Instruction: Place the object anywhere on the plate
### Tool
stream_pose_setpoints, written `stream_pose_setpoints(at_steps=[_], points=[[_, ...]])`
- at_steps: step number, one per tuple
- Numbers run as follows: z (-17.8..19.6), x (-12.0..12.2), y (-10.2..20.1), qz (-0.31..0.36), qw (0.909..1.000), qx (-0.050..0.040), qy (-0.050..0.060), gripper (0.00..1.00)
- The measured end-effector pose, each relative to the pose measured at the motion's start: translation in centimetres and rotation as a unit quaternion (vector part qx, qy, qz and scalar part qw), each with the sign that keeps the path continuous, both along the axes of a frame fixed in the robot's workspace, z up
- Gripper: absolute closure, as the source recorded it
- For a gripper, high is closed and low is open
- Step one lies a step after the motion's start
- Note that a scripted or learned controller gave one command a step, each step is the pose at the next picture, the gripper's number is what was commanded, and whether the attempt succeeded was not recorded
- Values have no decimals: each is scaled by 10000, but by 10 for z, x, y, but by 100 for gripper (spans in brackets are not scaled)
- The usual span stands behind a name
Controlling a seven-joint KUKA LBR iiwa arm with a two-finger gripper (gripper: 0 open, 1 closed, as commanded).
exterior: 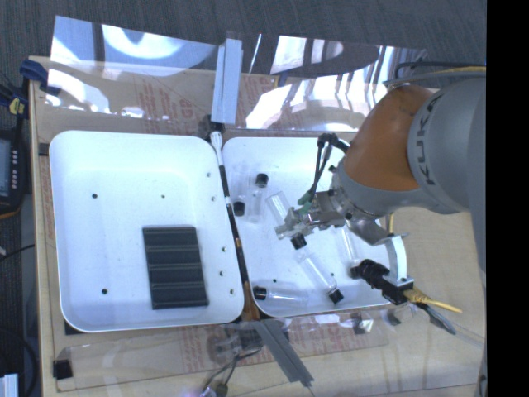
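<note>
A dark ribbed rectangular plate (173, 266) lies flat in the left bin (83, 164), toward its front. Several clear vials with black caps are scattered in the right bin (248, 151): one near the back (261, 180), one by the divider (238, 208), one at the front (275, 291) and one right of it (321, 278). My gripper (293, 227) hangs low over the middle of the right bin, right above a vial with a black cap (298, 241). The view does not show whether that vial is held.
The grey arm with its orange band (388, 151) covers the right bin's right side. A black fitting and a yellow cable (434, 304) sit at that bin's front right corner. A metal bar (226, 81) stands behind the bins.
</note>
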State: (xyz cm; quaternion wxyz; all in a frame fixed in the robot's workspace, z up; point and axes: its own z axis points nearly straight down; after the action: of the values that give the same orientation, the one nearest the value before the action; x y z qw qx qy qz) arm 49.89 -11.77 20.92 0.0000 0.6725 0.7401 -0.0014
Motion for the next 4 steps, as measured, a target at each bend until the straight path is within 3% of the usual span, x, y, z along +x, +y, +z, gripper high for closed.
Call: stream_pose_setpoints(at_steps=[1, 2, 3, 4], points=[[-19, 32, 65, -372, 9993, 10, 11, 100], [-19, -23, 104, -524, 9986, 9, 20, 100], [-19, 17, 66, -1713, 9852, 6, 6, 100], [-19, -21, 105, -2954, 9554, 10, 32, 100]])
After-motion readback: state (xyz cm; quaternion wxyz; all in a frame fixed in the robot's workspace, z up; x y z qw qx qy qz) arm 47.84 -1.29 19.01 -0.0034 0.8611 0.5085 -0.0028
